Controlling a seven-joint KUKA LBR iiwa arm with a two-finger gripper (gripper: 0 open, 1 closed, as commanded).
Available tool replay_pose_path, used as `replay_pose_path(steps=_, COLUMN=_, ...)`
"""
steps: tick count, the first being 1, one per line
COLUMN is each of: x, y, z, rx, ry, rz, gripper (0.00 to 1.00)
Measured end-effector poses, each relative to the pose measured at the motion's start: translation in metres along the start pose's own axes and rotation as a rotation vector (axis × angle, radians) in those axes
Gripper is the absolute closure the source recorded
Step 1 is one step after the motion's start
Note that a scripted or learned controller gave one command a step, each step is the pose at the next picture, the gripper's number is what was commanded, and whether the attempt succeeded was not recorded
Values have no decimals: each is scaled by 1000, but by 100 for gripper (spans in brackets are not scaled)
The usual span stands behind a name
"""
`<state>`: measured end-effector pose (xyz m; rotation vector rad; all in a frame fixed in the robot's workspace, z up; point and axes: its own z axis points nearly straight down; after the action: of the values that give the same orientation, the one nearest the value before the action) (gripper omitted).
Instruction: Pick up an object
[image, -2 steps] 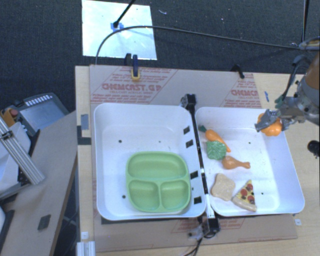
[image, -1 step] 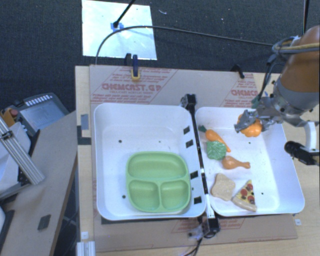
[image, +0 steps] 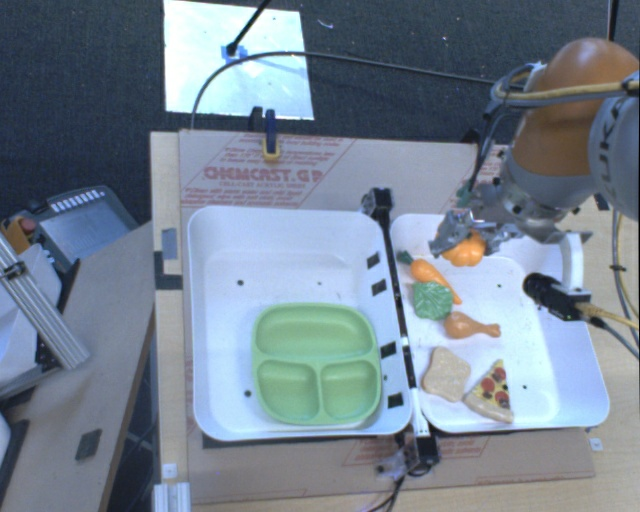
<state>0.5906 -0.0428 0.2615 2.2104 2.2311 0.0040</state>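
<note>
The gripper (image: 455, 238) hangs over the far part of the right bin (image: 575, 385), and I cannot tell from this view if it is released or clenched. Just beside it, on the side of the arm, lies a round orange fruit (image: 466, 252), so close that it seems to touch the metal, but nothing shows it between the jaws. This fruit is, in my judgement, the nearest thing to pick. A little nearer to the camera lies a carrot (image: 433, 273), with its long axis slanting from the divider toward the middle of the bin. Below it are a green leafy piece (image: 432, 300), a chicken leg (image: 470, 325), bread (image: 446, 373) and pizza (image: 490, 391). The left bin (image: 225, 260) holds a green tray (image: 315, 362).
</note>
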Motion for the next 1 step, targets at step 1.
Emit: replay_pose_path(steps=1, x=53, y=1, z=0, rx=0, ry=0, rz=0, gripper=100)
